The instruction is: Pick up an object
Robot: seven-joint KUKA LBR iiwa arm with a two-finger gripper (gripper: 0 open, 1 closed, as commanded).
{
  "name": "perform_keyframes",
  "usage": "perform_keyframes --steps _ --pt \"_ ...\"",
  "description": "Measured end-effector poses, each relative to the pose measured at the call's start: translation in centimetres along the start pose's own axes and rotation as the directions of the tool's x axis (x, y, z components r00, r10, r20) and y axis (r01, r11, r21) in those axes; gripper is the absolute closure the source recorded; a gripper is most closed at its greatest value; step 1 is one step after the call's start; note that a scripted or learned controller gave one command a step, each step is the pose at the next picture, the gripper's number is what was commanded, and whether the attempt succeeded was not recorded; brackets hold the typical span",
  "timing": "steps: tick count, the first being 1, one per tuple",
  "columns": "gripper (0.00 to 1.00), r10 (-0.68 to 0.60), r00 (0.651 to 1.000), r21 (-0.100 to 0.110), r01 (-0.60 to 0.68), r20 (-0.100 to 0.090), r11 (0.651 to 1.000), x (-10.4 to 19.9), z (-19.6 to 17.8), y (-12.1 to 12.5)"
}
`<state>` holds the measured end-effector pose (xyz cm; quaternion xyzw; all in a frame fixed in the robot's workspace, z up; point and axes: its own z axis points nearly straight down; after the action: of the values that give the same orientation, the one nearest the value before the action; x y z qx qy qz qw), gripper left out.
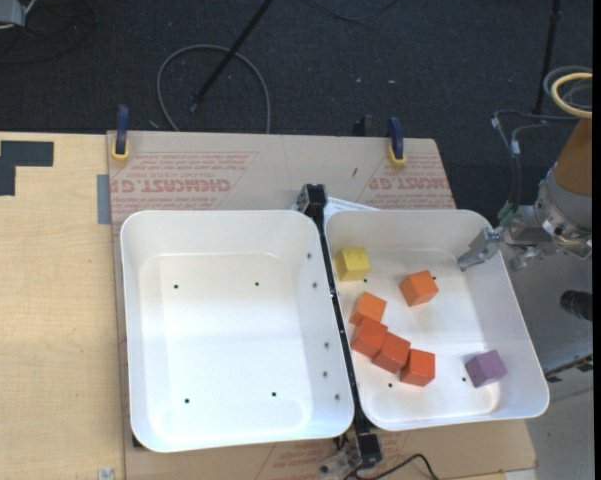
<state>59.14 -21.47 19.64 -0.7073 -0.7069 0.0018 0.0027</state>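
Camera view
Bench: two shallow white bins are seen side by side, the left bin (pixel 150 258) and the right bin (pixel 520 353), touching along their shared edge.
Arm: the grey arm (pixel 570 193) with its orange band is seen at the right, just outside the right bin's right edge.
Gripper: the gripper (pixel 477 253) is seen over the right bin's upper right corner; nothing is seen between its fingers, and whether the jaws are wide or narrow cannot be told.
Yellow block: the yellow block (pixel 354 264) lies near the right bin's left edge, toward its upper left corner.
Orange block: one orange block (pixel 418 288) lies alone near the middle of the right bin.
Orange cluster: four orange blocks (pixel 388 346) lie touching one another, in the lower left part of the right bin.
Purple block: the purple block (pixel 485 368) lies near the right bin's lower right corner, well apart from the gripper.
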Motion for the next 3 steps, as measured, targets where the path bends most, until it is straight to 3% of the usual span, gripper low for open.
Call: perform_keyframes --steps 1,3 --pt "0.00 -0.001 1.000 -0.006 0.001 0.001 1.000 0.0 -0.3 0.2" --pt "0.00 -0.005 1.000 -0.011 0.005 -0.001 1.000 0.0 8.3 -0.1"
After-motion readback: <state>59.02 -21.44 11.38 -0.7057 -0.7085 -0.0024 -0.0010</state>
